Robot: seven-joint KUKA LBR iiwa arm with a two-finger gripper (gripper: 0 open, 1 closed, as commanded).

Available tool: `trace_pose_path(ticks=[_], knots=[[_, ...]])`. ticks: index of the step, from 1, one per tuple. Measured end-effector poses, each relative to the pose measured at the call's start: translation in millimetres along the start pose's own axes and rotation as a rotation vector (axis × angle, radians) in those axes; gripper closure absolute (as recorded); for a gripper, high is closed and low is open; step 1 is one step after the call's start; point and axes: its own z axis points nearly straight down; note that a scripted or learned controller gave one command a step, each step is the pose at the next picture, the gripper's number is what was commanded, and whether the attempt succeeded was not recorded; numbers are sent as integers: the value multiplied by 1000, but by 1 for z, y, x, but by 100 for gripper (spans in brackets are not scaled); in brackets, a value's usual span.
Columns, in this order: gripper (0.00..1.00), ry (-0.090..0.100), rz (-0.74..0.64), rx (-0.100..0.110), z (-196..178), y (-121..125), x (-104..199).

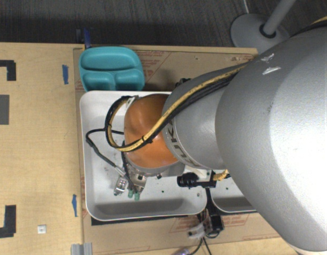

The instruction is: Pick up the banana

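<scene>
On your left lies the bare brown bench [36,142], marked with black squares and small strips of blue tape. At its far side, just beyond the white bin, sits a teal divided tray [111,68], touching or nearly touching the bin's far rim.

Move right and you reach the left bin [94,195], a shallow white tray. The arm [248,137] reaches down into it from the right, its orange band sitting over the middle of the bin with yellow and black cables looped around the wrist. The gripper [129,187] is low over the near part of the bin floor; you see small metal and green-tipped parts under the wrist, but you cannot tell how it stands or whether it has hold of anything.

The banana is the trouble: you cannot pick it out anywhere. The bin floor that you can see to the left of and nearer than the wrist carries no yellow fruit, and the arm covers much of the bin. So judge the task as unfinished: the arm looks to be at the reach or grasp stage, and a lift with the banana plainly held is still to be shown.

Further right, a sliver of the right bin [232,203] peeks out beneath the arm's bulk. Beyond the bench at the far side is dark carpet, with a grey stand base [254,31] and pole.
</scene>
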Motion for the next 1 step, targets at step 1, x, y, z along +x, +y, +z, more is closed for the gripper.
trace_pose_path(ticks=[1], knots=[[100,-2,1,-3,-10,1,0]])
